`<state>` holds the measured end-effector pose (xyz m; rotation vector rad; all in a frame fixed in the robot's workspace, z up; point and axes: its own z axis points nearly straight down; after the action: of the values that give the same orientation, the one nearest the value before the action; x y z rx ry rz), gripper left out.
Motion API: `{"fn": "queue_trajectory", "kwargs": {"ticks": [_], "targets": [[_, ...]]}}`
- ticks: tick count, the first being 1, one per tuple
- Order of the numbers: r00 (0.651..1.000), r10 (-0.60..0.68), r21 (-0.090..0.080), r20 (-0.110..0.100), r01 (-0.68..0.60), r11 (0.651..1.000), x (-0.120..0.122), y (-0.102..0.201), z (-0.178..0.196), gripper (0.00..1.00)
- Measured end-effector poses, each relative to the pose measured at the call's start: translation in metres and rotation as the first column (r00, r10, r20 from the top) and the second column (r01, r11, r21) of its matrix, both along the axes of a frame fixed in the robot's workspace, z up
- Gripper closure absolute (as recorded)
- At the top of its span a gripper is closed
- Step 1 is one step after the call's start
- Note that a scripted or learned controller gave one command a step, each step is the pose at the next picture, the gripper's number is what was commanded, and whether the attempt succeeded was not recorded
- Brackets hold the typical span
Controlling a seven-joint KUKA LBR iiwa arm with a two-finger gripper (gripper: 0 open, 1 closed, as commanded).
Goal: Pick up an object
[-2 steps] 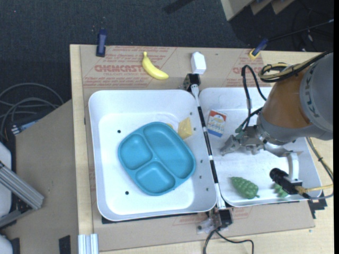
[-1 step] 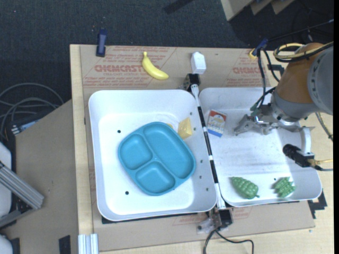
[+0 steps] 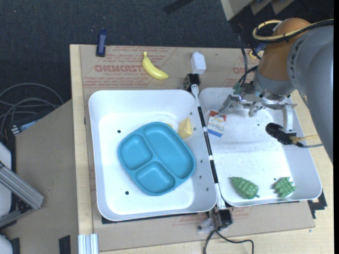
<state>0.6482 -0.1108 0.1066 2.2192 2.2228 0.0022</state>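
Both bins are shallow, glossy white plastic with rounded corners, sitting on a printed cardboard sheet (image 3: pixel 122 67). Left bin (image 3: pixel 100 142): a smooth blue divided plate (image 3: pixel 155 157), rounded-rectangle shape with three compartments, lies flat mid-bin. A small yellow wedge (image 3: pixel 185 128), hard-edged and cheese-like, sits at the plate's upper-right rim, touching or nearly so. Right bin (image 3: pixel 254 152): a small carton (image 3: pixel 216 125), boxy, white with red and blue print, lies tilted against the wall shared with the left bin. Two green knobbly pieces rest near the front wall, a larger oval one (image 3: pixel 243 187) and a smaller one (image 3: pixel 284 186) toward the front-right corner, apart from each other. The speckled floor between them and the carton is bare. The gripper (image 3: pixel 239 107), bare metal, hangs low over the back of the right bin under the orange band (image 3: pixel 275 57) of the grey arm (image 3: pixel 312 62). The carton is just beside it on the view's left and is the nearest pick candidate. Can't tell how far the gripper is open from this angle, nor whether it touches the carton. Nothing is visibly clamped in it. Outside the bins on the cardboard: a smooth yellow banana (image 3: pixel 154 68), a small white block (image 3: pixel 198 62) and a small dark-blue item (image 3: pixel 101 42) at the back edge.
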Motion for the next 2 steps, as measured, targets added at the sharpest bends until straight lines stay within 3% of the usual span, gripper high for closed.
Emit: {"fn": "queue_trajectory", "kwargs": {"ticks": [1, 2], "targets": [[1.000, -0.001, -0.003, 0.005, 0.001, 1.000, 0.0205, 0.0171, -0.0176, 0.00], [1.000, 0.000, 0.000, 0.005, 0.000, 1.000, 0.0208, 0.0154, -0.0175, 0.00]]}}
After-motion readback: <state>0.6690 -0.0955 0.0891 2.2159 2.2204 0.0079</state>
